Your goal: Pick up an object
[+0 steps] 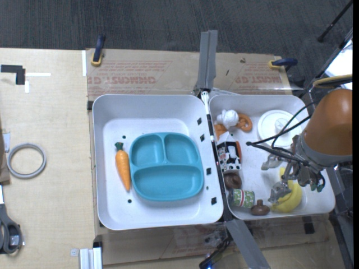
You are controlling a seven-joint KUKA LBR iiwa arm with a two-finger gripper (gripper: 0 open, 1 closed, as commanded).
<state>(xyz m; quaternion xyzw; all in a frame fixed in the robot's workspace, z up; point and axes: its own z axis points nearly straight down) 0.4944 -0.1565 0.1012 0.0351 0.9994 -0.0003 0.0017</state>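
Grey arm with an orange band reaches in from 3 o'clock, its gripper [287,185] low in the right bin [255,101] at about 5 o'clock. Whether the jaws are apart or together I cannot tell; cables and metal parts blur them. A yellow banana [290,200] lies just below the gripper, touching or nearly so, and looks like the likeliest target. To grasp well, I judge the jaws should straddle the banana across its narrow width, settle fully, then close and lift straight, keeping off the bin wall at 5 o'clock.

Also in the right bin: a white lid [276,122] at 1 o'clock, a pretzel [244,122] and white toy [227,117] at 11 o'clock, a black-and-white carton [229,154] at 9 o'clock, and a green can [242,198] at 7 o'clock.

In the left bin [106,167], 1 blue tray [166,167] with 3 compartments sits in the centre, with a carrot [123,166] beside it at 9 o'clock.
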